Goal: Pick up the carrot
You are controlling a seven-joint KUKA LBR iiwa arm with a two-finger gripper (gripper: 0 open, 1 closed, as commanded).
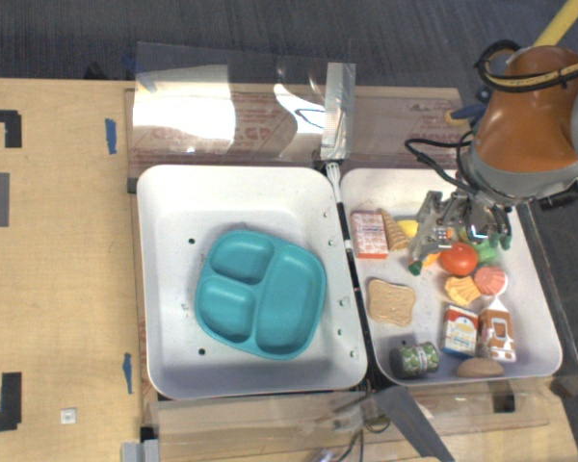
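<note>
In the right bin (544,340), an orange-red piece (458,259) with a green bit at its right end looks like the carrot. It lies in the upper middle of the bin among other toy foods. My gripper (456,227) hangs directly over its upper edge, low in the bin, and partly hides what is beneath it. I cannot tell whether the gripper touches the piece. The arm's orange band (525,114) rises above the bin's back right corner.
Around the carrot lie a pale cone (394,230), a red-and-white box (369,233), a bread slice (391,302), an orange wedge (460,290), a pink round piece (490,280), two small cartons (479,330) and a green can (419,358). The left bin (164,200) holds a teal divided plate (260,295).
</note>
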